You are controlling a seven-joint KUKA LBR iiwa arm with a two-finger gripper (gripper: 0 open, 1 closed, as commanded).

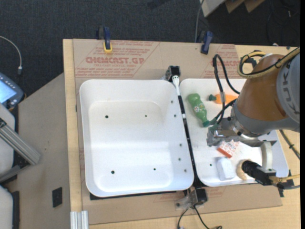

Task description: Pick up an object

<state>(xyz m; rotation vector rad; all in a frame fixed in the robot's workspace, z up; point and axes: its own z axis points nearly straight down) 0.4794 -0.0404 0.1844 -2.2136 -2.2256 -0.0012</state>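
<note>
The right bin (202,175) holds several small things. A green bottle (196,105) lies near its left wall, teal cap pointing toward the front. An orange object (224,98) lies at the back, partly behind the arm. My gripper (215,136) hangs low over the middle of this bin, just past the bottle's cap and beside a red-and-white packet (228,150). Nothing shows as held in it. A white block (224,168) and a tan round piece (240,171) lie at the front.
The left bin (95,128) sits beside the right one, divided from it by a dark ridge (183,123). The arm's grey and orange body (262,99) covers the right bin's right half. Blue clamps (106,35) hold the board's far edge.
</note>
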